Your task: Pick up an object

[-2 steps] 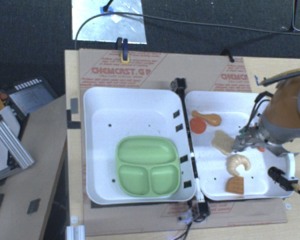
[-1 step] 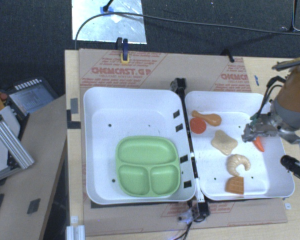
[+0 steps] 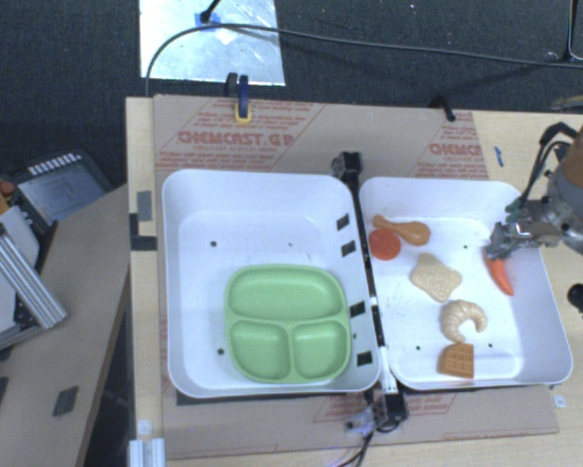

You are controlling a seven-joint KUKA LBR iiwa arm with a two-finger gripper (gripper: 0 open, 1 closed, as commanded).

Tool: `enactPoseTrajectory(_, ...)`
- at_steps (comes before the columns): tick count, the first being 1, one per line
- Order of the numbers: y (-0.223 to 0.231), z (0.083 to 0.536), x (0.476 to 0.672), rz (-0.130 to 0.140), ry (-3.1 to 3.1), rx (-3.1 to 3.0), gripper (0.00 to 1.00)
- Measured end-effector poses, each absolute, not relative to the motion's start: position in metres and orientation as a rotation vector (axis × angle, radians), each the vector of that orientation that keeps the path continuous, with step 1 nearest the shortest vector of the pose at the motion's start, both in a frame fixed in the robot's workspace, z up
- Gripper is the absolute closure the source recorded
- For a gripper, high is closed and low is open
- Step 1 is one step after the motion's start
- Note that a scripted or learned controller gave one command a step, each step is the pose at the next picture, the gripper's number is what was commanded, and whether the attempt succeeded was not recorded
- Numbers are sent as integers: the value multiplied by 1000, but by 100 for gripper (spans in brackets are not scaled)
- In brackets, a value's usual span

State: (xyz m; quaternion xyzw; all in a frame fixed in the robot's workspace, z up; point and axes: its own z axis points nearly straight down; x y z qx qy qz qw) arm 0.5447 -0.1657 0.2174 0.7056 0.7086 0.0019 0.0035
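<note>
Hovering over the right bin point(image 3: 539, 353), the hand point(image 3: 502, 249) pinches a carrot point(image 3: 503, 274); cardboard point(image 3: 235, 136) reads "CHEMCAST".

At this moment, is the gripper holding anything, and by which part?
It cannot be told. The gripper sits at the upper end of the carrot in the right bin, but the view does not show the carrot between its fingers.

Arm point(image 3: 581, 178) cut off at right edge
</note>
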Motion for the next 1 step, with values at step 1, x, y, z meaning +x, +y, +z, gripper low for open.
enactPoseTrajectory(1, -111, 210, 563, 5, 2232, 2209, 100)
